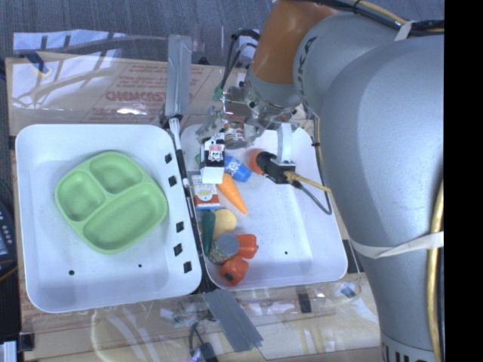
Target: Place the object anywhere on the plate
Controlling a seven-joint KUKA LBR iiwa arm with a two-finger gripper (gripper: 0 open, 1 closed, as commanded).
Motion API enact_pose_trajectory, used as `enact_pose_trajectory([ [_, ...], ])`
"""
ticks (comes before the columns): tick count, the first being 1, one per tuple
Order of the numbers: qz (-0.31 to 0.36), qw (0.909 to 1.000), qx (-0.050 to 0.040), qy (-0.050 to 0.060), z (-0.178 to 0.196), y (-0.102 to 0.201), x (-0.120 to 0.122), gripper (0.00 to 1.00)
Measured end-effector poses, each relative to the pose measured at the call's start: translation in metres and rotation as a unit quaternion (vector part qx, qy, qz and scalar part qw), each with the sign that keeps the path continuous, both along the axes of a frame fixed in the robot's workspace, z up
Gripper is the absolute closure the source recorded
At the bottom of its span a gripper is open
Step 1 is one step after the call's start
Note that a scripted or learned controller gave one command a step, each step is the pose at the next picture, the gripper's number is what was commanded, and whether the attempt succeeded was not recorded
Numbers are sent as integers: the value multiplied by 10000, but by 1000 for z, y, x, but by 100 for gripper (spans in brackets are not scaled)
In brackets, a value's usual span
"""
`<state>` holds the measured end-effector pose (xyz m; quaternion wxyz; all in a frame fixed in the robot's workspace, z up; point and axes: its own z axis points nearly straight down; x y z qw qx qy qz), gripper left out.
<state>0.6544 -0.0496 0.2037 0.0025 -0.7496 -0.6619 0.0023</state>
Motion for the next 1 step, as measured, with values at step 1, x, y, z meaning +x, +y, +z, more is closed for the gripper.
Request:
enact_pose_trajectory([
  [1,-1,10000,1,1,0,0,0,0],
])
